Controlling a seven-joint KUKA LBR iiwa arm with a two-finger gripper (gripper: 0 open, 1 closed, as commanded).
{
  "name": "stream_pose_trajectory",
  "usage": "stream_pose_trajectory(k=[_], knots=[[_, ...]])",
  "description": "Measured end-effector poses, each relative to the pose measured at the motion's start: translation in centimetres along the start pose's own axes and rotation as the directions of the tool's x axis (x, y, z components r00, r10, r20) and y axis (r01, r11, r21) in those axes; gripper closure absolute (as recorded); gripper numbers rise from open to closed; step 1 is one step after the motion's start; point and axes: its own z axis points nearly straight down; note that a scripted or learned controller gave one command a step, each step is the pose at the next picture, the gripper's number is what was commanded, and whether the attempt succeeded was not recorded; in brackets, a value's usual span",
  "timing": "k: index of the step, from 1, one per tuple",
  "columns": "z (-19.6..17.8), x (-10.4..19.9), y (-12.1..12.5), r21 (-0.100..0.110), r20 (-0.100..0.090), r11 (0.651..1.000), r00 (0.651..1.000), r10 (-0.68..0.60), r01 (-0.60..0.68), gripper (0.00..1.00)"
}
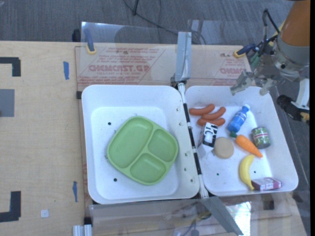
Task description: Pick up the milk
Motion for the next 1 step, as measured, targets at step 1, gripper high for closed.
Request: stream_pose_trajectory(k=[1], knots=[[9.65,3.58,-7.00,0.000,-0.001,0.970,0.970,-0.245,0.245,0.00]])
